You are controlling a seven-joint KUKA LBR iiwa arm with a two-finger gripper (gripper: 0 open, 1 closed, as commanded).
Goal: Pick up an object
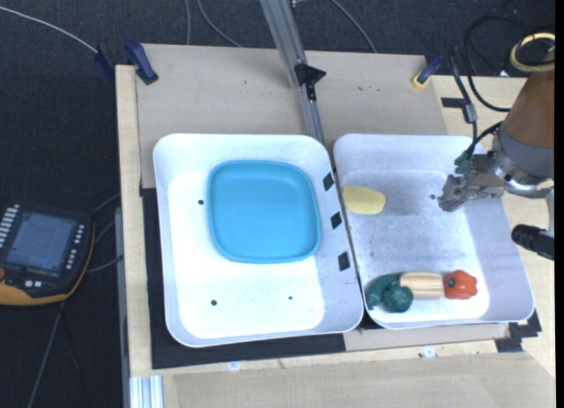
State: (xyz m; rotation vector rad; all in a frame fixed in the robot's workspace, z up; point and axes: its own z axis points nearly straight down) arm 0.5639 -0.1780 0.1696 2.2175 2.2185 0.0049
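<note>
Hovering over right bin (pixel 493 248), far side: gripper (pixel 455 193), finger state cannot tell, nothing visibly held. Yellow piece (pixel 363 199): left side of same bin, lying apart from others. Likely light, smooth, rounded, slip-prone; grasp across narrow middle. Near edge: green item (pixel 389 294), tan piece (pixel 421 285), red item (pixel 459 285), clustered.

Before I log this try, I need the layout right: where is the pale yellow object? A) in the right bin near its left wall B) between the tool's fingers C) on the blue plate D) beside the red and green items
A: the pale yellow object lies in the right bin by its left wall, apart from the tool.
</note>
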